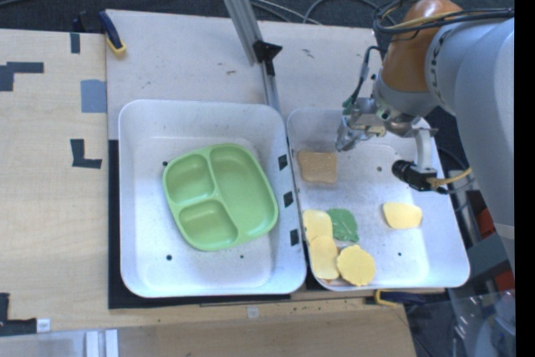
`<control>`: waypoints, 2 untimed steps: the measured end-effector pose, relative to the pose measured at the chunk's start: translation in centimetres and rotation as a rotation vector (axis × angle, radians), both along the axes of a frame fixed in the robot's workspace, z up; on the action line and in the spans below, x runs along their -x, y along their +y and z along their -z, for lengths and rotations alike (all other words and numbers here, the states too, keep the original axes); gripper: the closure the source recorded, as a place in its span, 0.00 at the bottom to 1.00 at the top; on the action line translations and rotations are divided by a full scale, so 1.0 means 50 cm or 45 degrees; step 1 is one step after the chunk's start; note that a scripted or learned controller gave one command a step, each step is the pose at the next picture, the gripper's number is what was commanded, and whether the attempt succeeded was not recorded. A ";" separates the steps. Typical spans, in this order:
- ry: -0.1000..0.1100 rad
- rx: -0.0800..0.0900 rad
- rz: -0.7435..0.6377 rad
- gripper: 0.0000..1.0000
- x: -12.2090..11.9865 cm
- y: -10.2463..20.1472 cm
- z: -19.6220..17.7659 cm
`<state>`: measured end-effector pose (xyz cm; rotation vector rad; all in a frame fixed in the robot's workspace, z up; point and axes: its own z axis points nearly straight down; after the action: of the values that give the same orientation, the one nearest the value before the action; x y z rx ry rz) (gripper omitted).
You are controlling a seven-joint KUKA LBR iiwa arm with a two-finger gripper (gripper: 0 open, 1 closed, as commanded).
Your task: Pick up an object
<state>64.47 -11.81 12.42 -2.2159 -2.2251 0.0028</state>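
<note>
In the right bin [435, 263] lie a tan square sponge-like piece [318, 166], several yellow pieces [321, 235], a round yellow one [358, 266], a yellow lump [402, 216] and a green leaf-shaped piece [342, 223]. My gripper [345, 140] hangs at the bin's far side, just right of and above the tan square. I see nothing between its fingers.
The left bin [134, 180] holds a green three-compartment plate [219, 196]. A grey pole [238, 4] slants across the bench above the bins. Cables run along the back edge. A blue and yellow clamp [111, 32] sits at the bench's far left corner.
</note>
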 end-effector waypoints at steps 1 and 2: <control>-0.010 0.000 0.002 1.00 -0.001 0.012 -0.125; -0.010 0.001 0.002 1.00 -0.004 0.013 -0.232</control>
<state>64.68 -11.17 24.03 -2.2221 -2.2272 -0.0053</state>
